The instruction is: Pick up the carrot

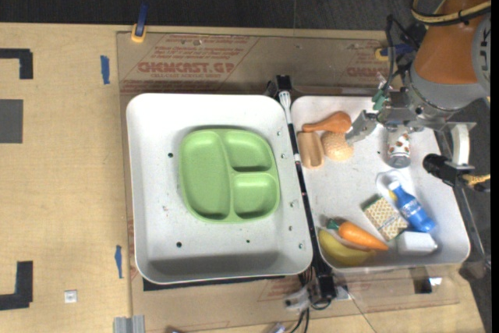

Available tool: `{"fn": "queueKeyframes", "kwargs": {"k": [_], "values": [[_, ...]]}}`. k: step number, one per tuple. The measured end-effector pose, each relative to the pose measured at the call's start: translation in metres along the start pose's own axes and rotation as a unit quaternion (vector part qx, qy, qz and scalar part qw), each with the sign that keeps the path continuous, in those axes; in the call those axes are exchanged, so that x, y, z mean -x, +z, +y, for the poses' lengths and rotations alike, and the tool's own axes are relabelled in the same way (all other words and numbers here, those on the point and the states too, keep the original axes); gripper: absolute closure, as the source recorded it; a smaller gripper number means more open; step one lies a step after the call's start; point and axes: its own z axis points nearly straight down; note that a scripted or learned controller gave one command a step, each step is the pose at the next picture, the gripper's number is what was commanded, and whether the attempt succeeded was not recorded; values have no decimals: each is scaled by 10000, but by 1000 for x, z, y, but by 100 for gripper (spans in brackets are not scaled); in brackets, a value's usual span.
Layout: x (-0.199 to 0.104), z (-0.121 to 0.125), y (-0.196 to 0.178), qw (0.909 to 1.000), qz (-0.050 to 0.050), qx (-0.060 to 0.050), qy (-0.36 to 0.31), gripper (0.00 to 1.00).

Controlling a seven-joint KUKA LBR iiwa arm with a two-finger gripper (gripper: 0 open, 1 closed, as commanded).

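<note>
The carrot (363, 235) is orange with a green stub at its left end. It lies at the front of the right bin (343, 183), resting across a yellow banana (341, 248). My gripper (381, 132) hangs over the back of that bin, well behind the carrot and a little to its right. It is open, with nothing between its fingers; one grey finger (363, 125) splays out to the left.
Around the carrot are a checkered box (384, 217), a blue bottle (408, 207) and a white block (415, 242). A tan bun (310, 149), an orange drumstick (328, 123), a peach ball (338, 145) and a spotted can (399, 149) lie near the gripper. The left bin (156, 168) holds a green divided plate (230, 172).
</note>
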Motion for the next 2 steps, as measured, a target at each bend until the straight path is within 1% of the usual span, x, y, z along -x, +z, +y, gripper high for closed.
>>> {"fn": "queueKeyframes", "kwargs": {"k": [1, 2], "values": [[12, -38, 79, 9842, 10, -22, -1772, 0], [-6, -100, 105, 9746, -50, 101, -2236, 0]]}}
